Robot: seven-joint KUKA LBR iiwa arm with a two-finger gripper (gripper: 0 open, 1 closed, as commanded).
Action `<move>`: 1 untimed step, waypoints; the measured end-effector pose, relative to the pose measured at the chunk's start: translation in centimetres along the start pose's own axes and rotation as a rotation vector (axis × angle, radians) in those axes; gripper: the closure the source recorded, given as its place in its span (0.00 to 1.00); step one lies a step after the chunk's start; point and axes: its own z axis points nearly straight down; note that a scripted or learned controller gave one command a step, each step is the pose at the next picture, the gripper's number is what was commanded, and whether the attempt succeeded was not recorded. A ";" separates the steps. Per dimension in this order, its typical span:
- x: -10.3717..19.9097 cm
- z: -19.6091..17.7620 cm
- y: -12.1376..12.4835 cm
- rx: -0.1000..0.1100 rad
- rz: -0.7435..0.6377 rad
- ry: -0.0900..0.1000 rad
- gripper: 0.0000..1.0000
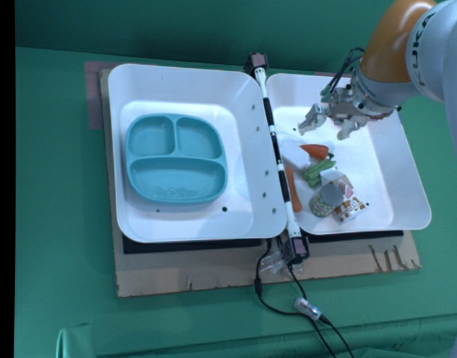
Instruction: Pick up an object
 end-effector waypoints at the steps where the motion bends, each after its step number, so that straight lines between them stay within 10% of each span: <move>1: -0.7 2.7 -2.4 0.019 -0.008 0.007 0.00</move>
